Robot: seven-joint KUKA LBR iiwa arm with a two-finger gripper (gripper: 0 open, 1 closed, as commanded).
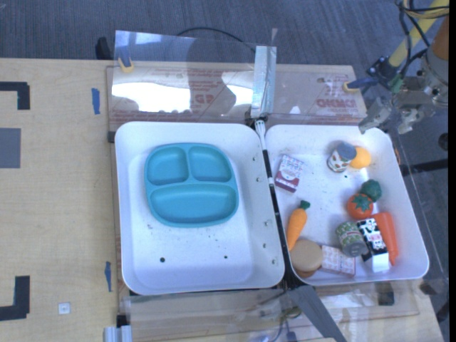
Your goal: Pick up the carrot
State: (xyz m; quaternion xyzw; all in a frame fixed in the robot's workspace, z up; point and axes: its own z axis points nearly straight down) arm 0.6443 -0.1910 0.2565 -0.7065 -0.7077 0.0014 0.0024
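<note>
The carrot (296, 224) is orange with a small green top. It lies at a slant near the left wall of the right bin (413, 212), green end pointing up, just above a round tan bun (308, 256). My gripper (391, 115) hangs over the bin's far right corner, well away from the carrot and up and to its right. Nothing shows between its fingers.
The left bin (135, 248) holds a blue divided plate (191, 184). Sharing the right bin are a red-and-white carton (288, 173), a yellow toy with a grey cap (348, 157), an orange-and-green fruit (362, 202), a can (350, 237), a black-and-white bottle (373, 244) and an orange-red stick (389, 234).
</note>
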